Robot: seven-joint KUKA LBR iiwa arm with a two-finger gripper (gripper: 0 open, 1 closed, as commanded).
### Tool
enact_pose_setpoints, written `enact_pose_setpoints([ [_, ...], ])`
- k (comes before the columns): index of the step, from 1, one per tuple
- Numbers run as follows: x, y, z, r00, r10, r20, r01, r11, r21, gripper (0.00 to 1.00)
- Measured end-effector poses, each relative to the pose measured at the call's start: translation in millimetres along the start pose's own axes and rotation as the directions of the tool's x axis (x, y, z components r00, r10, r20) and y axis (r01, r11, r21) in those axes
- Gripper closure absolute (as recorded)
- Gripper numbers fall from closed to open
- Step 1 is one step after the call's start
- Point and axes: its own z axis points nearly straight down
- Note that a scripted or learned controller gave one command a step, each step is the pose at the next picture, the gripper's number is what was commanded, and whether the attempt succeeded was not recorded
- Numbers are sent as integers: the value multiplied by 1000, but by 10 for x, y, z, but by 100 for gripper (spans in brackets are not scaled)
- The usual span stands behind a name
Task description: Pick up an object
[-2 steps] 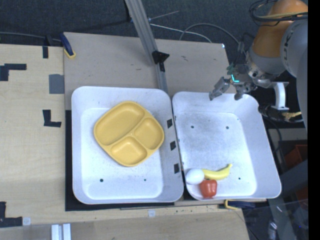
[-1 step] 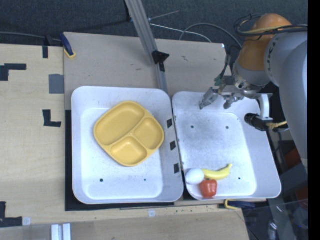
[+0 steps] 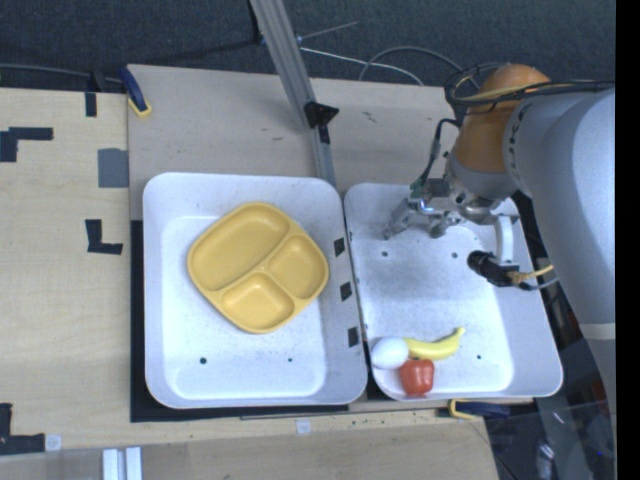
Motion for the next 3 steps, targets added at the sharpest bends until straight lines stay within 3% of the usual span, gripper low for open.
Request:
enact_pose_setpoints([
  [1, 5, -2, -16, 1000, 0, 0, 0, 1000, -2, 0],
  [2, 11, -2, -116, 1000, -1, 0, 1, 1000, -1, 100],
  [3, -33, 63, -575, 1000, 1, -1, -1, 1000, -7, 100],
])
